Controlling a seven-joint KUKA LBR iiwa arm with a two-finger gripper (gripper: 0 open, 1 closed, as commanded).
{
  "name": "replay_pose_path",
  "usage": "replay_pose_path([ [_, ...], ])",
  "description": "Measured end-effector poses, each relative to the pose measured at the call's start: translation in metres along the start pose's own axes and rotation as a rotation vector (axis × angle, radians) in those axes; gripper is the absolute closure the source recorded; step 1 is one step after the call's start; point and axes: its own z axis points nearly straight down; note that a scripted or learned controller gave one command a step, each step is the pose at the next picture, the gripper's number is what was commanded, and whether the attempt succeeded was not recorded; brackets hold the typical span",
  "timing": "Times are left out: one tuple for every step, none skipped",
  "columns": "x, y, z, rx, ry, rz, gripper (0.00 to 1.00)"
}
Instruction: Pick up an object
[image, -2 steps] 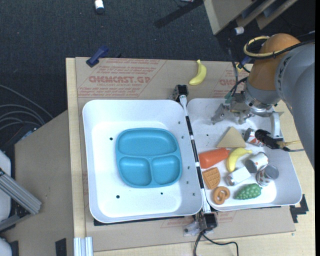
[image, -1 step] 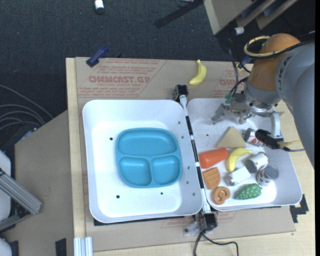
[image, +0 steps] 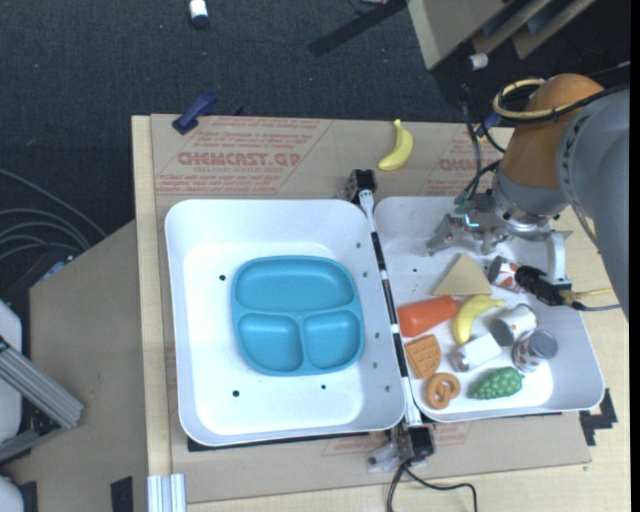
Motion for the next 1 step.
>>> replay_pose_path([
  [-0.0066, -0.0197, 0.0003, 0.0, 0.0, 0.0, 0.0],
])
